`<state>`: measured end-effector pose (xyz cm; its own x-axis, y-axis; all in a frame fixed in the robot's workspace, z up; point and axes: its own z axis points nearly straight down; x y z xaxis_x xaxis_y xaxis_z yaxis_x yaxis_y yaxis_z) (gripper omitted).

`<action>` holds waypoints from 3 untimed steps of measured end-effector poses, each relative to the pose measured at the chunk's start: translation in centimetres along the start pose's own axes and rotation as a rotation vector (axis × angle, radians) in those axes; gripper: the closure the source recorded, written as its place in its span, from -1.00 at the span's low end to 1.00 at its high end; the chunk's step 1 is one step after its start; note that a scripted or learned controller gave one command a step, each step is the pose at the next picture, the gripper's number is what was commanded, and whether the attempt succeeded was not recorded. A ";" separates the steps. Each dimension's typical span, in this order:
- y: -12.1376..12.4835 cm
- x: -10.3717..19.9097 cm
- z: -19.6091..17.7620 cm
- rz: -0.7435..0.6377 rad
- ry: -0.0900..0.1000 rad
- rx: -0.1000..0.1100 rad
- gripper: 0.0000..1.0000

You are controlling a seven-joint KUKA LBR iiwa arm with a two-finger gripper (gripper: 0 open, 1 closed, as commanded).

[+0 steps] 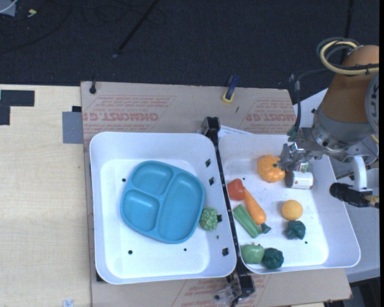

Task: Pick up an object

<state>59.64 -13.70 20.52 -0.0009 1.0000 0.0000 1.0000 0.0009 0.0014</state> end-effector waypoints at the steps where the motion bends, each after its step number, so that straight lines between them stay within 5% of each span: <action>1: 0.0 -0.1 -2.4 -0.001 0.000 0.001 1.00; 3: -2.1 7.1 -1.1 -0.001 0.001 0.007 1.00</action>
<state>57.50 -6.56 21.66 -0.0019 1.0000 0.0014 1.0000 0.0019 -0.0051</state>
